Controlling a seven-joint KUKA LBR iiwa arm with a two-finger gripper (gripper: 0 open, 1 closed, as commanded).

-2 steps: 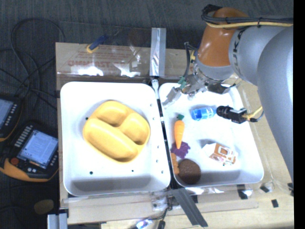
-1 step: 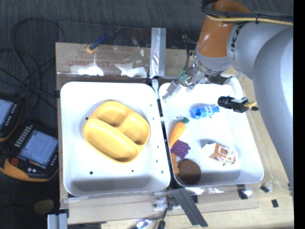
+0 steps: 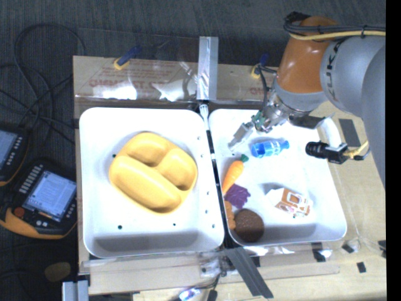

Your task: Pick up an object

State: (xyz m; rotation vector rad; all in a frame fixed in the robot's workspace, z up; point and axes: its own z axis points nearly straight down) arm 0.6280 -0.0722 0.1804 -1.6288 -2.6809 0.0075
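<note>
Where cables [image 3: 37, 74] trail, dark carpet [image 3: 125, 11] surrounds bench [image 3: 156, 74].

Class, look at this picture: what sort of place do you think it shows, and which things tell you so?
Probably a robotics lab: a robot arm reaches over two white bins of toy food, with a handheld controller and loose cables beside the bench.

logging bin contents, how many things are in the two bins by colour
yellow: 1, the bread-shaped toy
blue: 1, the small bottle
orange: 1, the toy carrot
purple: 1, the purple piece
brown: 1, the round ball
white and orange: 1, the small carton
total: 6
</note>
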